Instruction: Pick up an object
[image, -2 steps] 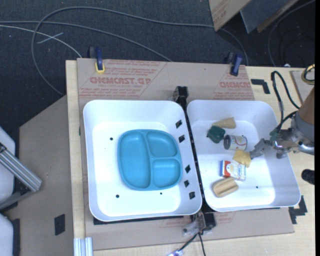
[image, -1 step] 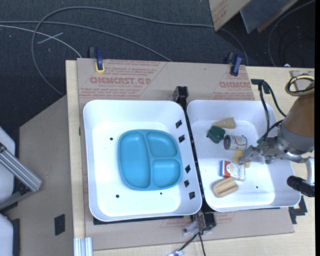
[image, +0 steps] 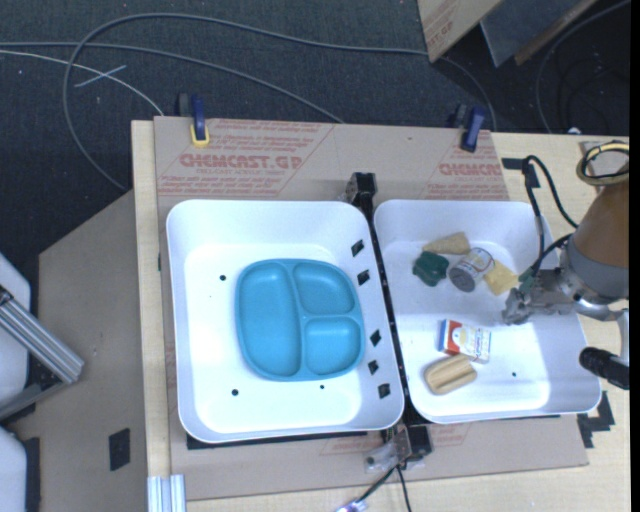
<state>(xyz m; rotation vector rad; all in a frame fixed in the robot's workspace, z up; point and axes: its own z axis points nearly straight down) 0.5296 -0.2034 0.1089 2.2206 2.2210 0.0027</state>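
Can (image: 468, 270), just left of the pincer (image: 517, 305), looks light, stiff and slippery; grip across its round sides. Pincer's opening I cannot tell.

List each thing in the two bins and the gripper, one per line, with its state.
blue divided plate: flat in the left bin, right way up
small can: on its side in the right bin
green piece: resting beside the can
tan bun: lying flat near the front wall
red and white packet: lying flat
gripper: low inside the right bin, nothing seen in it
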